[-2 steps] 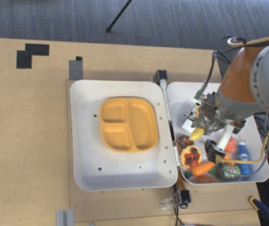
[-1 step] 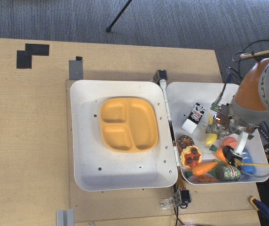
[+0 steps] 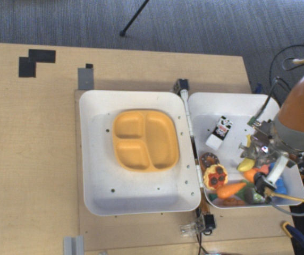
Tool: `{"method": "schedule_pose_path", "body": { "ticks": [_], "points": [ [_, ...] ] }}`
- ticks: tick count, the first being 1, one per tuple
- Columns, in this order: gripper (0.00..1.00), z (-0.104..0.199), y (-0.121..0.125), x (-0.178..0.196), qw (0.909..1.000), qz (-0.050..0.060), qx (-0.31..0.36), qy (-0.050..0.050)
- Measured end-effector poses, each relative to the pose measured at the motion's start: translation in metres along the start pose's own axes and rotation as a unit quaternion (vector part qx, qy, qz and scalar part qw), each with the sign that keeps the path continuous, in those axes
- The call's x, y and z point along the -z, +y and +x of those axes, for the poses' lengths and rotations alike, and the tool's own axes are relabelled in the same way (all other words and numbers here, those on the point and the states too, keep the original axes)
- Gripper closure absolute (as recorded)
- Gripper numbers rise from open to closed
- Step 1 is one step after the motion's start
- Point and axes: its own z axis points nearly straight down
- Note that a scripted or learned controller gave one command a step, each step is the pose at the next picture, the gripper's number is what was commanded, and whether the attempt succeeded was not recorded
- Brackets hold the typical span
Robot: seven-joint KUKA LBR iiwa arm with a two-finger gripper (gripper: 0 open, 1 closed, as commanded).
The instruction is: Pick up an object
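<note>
My gripper (image 3: 256, 154) hangs low over the right side of the right bin (image 3: 231, 106), just above a heap of toy food. Directly under it lie a yellow piece (image 3: 245, 166) and a small orange piece (image 3: 251, 174). An orange carrot (image 3: 231, 189) and a round toy pizza (image 3: 214, 176) rest near the bin's front edge. A white and black box (image 3: 219, 133) lies apart in the middle of the bin. A blue piece (image 3: 281, 186) and a green piece (image 3: 256, 196) sit at the front right, partly hidden by the wrist.
The left bin (image 3: 96, 142) holds a yellow divided plate (image 3: 144, 140). A dark round item (image 3: 209, 158) lies by the wall between the bins. The back half of the right bin has free floor.
</note>
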Motion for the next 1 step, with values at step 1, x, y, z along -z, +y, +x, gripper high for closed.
{"method": "schedule_pose_path", "body": {
  "ticks": [1],
  "points": [
    [1.00,0.0492,0.0677,-0.0172,0.9886,0.000,0.151,0.000]
  ]
}}
